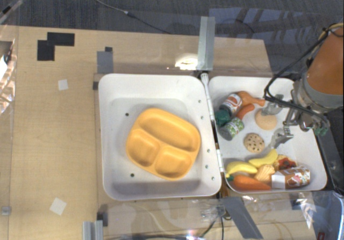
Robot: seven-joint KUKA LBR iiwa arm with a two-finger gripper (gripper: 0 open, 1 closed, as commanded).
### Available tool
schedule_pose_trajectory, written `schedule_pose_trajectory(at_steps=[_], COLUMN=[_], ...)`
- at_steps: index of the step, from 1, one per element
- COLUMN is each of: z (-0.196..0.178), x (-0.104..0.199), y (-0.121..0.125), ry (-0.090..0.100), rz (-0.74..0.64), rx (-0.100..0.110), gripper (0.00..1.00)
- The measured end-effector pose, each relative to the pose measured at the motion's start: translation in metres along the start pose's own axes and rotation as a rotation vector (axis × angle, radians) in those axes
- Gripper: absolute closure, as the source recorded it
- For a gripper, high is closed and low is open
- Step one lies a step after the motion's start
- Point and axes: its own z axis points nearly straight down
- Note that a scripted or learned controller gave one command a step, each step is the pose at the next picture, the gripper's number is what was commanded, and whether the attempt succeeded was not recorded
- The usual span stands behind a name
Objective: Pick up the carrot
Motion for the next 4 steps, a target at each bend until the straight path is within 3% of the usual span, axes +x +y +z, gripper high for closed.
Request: schedule_pose_trajectory(at_steps=[1,2,3,4], z=[0.054,0.094,0.071,0.113], x=[-0.046,-0.088,-0.061,-0.089], y=[-0.015,0.010,-0.042,-0.002], ry=[0.002,-0.013,-0.003,-0.003], rz=[0.313,0.397,0.780,0.891], rx=[0.000,0.013,0.002,-0.001], gripper=[0.00,0.00,0.00,0.00])
